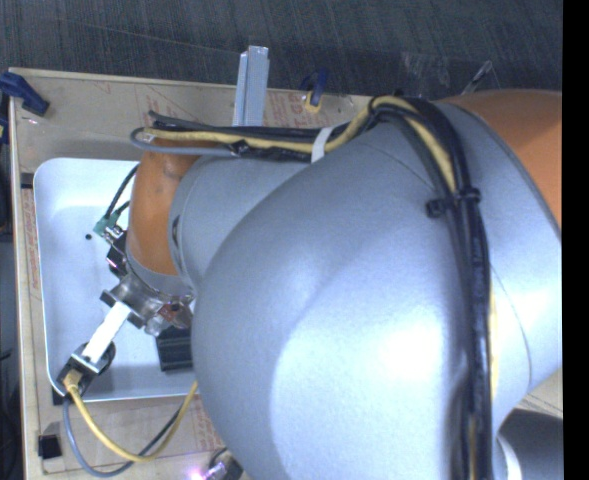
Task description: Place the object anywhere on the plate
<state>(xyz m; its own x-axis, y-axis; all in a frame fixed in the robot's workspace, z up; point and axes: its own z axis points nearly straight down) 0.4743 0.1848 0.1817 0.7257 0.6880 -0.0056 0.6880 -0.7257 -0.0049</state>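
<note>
- Nearest my camera, the grey arm bulks across most of the view, black and yellow cables running along it.
- Beyond it I see the orange band and the wrist, low over the left white bin.
- I cannot tell the gripper state, nor where the object or plate lies.

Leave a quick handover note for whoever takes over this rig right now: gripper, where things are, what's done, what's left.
Gripper: low inside the left white bin, near its front edge; finger state cannot be told from this view.
Arm: its grey body covers most of the bench.
Object and plate: neither can be made out, so their places are unknown.
Done: nothing confirmed.
Left: find the object, confirm a grasp, set it on the plate.
</note>
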